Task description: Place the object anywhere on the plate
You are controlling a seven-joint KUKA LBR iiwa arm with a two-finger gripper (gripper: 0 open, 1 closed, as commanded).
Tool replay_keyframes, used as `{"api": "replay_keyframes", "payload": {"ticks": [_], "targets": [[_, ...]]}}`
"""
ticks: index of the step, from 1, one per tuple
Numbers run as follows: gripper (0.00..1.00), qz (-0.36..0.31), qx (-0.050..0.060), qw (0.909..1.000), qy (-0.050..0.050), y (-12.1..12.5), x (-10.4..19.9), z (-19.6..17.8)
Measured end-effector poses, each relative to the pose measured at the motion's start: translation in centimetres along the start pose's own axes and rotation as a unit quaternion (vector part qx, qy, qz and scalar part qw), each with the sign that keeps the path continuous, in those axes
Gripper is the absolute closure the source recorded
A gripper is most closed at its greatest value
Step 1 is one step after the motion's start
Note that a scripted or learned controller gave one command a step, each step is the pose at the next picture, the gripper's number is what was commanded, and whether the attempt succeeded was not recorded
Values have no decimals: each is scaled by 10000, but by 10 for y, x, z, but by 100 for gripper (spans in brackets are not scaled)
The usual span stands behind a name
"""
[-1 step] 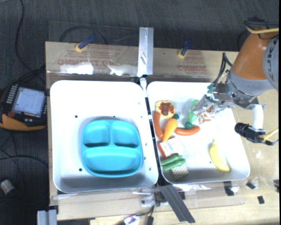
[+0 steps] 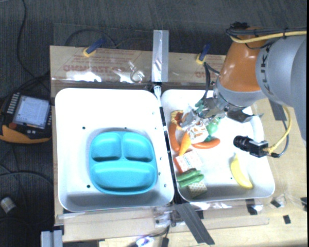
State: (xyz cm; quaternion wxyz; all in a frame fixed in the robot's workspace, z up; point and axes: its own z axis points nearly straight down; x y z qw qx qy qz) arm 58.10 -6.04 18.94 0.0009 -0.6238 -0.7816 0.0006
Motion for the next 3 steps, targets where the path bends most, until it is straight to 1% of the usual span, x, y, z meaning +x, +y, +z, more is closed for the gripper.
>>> {"api": "replay_keyframes", "payload": {"ticks": [1, 2, 3], "targets": [[0, 0, -2, 10000, 0, 0, 0, 0], [100, -5, 0, 10000, 2, 1, 1, -9], [100, 110, -3, 9999, 2, -6, 0, -15]]}}
